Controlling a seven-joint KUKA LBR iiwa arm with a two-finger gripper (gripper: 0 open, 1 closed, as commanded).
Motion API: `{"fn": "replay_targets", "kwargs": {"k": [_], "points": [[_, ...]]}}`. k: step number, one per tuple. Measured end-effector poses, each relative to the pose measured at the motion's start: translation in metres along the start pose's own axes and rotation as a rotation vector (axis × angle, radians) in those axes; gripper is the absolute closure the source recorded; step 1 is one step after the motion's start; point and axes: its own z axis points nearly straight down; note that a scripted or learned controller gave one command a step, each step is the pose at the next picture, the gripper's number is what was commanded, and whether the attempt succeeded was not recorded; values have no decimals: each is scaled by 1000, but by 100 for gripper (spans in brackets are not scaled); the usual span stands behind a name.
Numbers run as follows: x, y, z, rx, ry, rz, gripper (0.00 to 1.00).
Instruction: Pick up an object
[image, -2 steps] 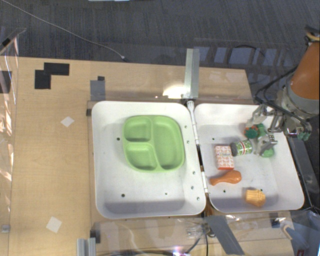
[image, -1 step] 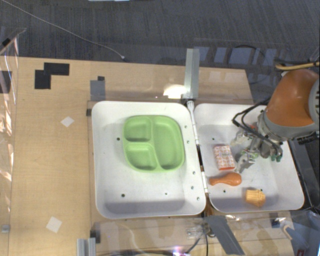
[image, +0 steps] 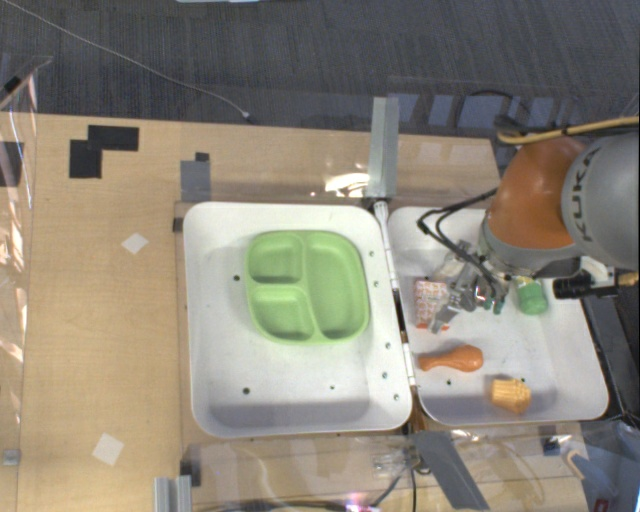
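Note:
The right bin (image: 560, 400) holds a pink-and-white checkered packet (image: 429, 295), an orange drumstick-shaped toy (image: 452, 359), a yellow waffle-textured piece (image: 510, 394) and a green object (image: 530, 298). My gripper (image: 452, 306) hangs low over the middle of this bin. Its tip is right beside the checkered packet's right edge and above the drumstick toy. The wrist hides part of the bin floor behind it. Nothing is visibly lifted.
The left bin (image: 215, 390) holds a light green divided plate (image: 305, 285). A raised rim (image: 398, 320) separates the two bins. A metal post (image: 384, 150) stands behind them. Cables run along the arm's orange band (image: 535, 205).

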Motion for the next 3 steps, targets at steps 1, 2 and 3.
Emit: {"fn": "replay_targets", "kwargs": {"k": [1,2,3], "points": [[-5,3,-16,-4,-19,-5,100],[13,23,-91,3,12,231,100],[68,50,-89,10,18,687,100]]}}
